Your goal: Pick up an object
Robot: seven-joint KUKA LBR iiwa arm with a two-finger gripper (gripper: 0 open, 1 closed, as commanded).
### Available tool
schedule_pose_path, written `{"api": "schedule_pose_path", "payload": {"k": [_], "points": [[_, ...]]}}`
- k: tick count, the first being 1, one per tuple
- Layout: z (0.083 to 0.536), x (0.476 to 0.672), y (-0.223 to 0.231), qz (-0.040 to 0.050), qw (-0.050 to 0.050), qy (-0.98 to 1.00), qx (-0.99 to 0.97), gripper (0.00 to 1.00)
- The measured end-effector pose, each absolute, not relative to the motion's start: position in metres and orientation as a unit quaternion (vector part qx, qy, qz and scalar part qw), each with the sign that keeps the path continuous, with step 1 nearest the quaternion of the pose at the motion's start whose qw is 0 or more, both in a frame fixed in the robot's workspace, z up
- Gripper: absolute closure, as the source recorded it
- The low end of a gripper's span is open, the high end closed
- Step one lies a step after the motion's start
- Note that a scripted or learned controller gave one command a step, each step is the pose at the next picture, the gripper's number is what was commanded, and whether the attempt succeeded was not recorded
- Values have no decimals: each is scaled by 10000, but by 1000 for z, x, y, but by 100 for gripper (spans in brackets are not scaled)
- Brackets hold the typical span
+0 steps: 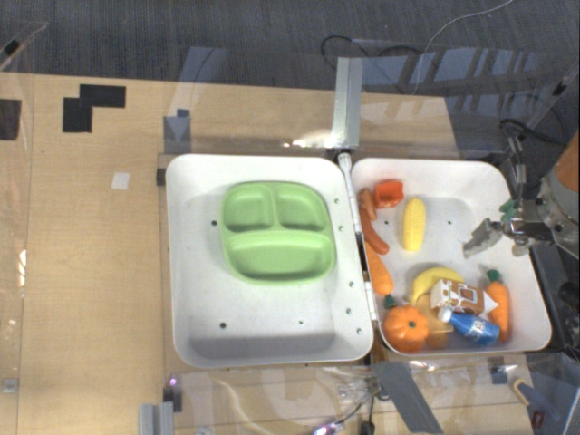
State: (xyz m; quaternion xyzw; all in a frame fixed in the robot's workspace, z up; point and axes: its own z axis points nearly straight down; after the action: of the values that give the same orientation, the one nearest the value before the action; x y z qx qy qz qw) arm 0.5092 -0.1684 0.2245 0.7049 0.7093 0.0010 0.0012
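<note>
The right bin (453, 175) holds several toy foods. A yellow corn cob (413, 224) and a red-orange block (389, 192) lie at its back. A red sausage (370, 221) and a carrot (381, 275) run along its left wall. At the front are a banana (433, 280), an orange pumpkin (406, 327), a small carton (456, 297), a blue bottle (474, 328) and a second carrot (498, 306). My gripper (498, 240) hangs over the bin's right side, above that second carrot. It is open with nothing between its fingers.
The left bin (199, 315) holds a green divided plate (276, 232). A metal post (347, 98) stands behind the seam between the bins. Bare white floor lies in the right bin between the corn cob and my gripper.
</note>
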Motion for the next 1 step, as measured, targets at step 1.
{"api": "schedule_pose_path", "payload": {"k": [1], "points": [[125,567,-144,8,9,7469,6650,0]]}}
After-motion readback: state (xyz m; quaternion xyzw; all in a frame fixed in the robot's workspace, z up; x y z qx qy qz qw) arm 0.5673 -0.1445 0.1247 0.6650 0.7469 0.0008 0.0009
